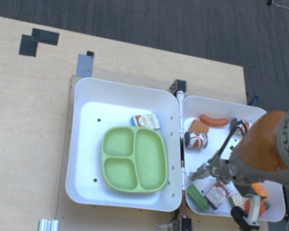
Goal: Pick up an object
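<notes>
My gripper (207, 171) hangs low over the middle of the right bin (275, 212), below the orange band of the arm (262, 140). Right under and around it lie a green oblong item (197, 197) and a red and white packet (218, 195). A red and white can (195, 141) lies to its upper left, beside an orange-brown block (198, 127). A sausage (213, 120) lies at the back of the bin. Nothing is visibly held.
The left bin (83, 146) holds a green divided plate (134, 159) and a small blue and white carton (145, 120). An orange item (256, 205) lies at the right bin's front right, partly under the arm. The ridge (179, 144) between the bins runs close to the gripper's left.
</notes>
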`<state>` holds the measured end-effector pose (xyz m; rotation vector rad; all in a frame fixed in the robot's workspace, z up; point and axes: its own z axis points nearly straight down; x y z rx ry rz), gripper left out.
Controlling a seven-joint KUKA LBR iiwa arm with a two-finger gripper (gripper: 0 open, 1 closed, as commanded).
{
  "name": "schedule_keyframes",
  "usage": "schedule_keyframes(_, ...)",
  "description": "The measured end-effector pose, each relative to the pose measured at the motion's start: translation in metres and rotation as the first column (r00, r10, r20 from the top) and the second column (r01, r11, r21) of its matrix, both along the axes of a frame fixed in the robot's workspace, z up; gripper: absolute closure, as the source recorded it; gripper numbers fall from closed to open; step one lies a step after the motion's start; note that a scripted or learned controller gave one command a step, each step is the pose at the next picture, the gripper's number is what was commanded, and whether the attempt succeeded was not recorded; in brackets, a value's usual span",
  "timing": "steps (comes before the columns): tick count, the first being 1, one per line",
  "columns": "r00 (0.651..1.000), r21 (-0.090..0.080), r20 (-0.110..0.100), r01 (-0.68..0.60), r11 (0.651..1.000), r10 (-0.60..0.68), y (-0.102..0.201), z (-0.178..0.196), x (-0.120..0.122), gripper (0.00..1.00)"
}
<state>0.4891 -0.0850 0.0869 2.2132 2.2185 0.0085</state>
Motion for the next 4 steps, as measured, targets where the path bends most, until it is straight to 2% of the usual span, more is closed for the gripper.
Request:
schedule_keyframes(1, 1.0, -0.001, 0.006, -0.002, 1.0, 0.002, 0.0, 0.011, 0.002, 1.0)
schedule_keyframes(2, 1.0, 0.0, 0.006, -0.002, 1.0, 0.002, 0.0, 0.011, 0.002, 0.0)
schedule_keyframes(3, 1.0, 0.0, 0.01, -0.004, 1.0, 0.004, 0.001, 0.022, 0.004, 1.0)
schedule_keyframes(4, 1.0, 0.0, 0.009, -0.004, 1.0, 0.004, 0.001, 0.022, 0.003, 0.0)
